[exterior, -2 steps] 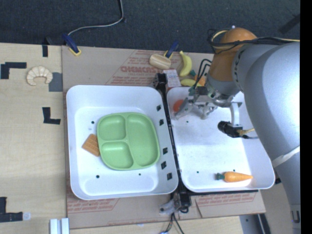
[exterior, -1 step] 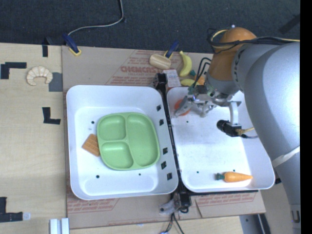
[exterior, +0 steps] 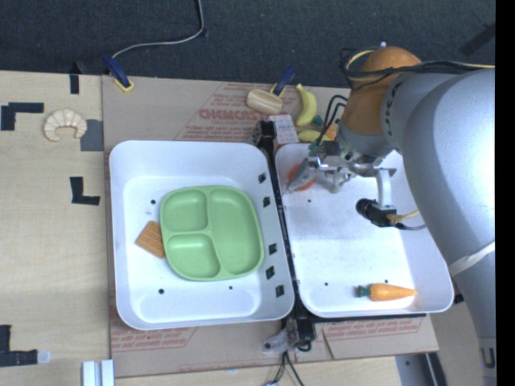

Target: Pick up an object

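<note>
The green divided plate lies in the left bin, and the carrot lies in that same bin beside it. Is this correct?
Not quite. The camera view shows the green divided plate in the left bin, but the carrot lies in the right bin, near its front edge.

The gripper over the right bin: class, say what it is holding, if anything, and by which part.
It cannot be told. The gripper sits low at the far end of the right bin, with something orange-red beside it, but no grasp is visible.

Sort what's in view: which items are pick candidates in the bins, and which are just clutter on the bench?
In the bins, pick candidates: carrot, right bin; green divided plate and tan wedge beside it, left bin. Gripper is low at the right bin's top-left corner.

Outside the bins: croissant, banana, bread roll.
</note>
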